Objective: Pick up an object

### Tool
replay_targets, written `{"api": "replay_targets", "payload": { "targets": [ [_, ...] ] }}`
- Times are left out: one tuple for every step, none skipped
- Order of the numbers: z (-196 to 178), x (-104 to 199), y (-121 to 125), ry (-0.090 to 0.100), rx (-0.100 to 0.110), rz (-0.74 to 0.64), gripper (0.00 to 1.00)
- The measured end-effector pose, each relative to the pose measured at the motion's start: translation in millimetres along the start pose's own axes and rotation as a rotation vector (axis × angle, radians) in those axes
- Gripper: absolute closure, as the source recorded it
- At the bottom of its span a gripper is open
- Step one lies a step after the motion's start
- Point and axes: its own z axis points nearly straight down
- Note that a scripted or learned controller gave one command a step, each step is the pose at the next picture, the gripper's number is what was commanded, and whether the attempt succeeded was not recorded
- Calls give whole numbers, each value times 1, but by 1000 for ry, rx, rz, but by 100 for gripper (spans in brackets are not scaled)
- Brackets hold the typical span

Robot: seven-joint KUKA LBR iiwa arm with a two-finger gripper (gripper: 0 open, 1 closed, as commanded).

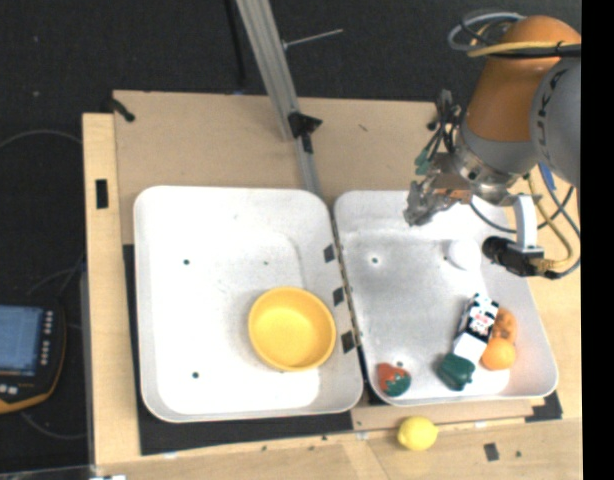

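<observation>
My gripper (419, 210) hangs over the back edge of the right bin (407, 268), with nothing visible between its fingers. In that bin's front right corner lie a black-and-white cow-patterned box (475, 326), an orange fruit (500, 348) and a dark green block (455, 371). A red and green strawberry-like toy (392, 377) rests near the bin's front left corner. A small white lump (458, 256) sits toward the back right. The left bin (187, 288) holds a yellow bowl (291, 328).
A yellow lemon-like ball (417, 433) lies on the bench in front of the right bin. A slanted metal pole (272, 58) rises behind the bins. Black cables and a connector (512, 255) hang beside the wrist. A handheld pendant (17, 353) sits far left.
</observation>
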Motion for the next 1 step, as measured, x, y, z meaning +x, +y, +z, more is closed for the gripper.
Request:
{"api": "replay_targets", "payload": {
  "targets": [
    [-5,62,-12,0,1,-1,100]
  ]
}}
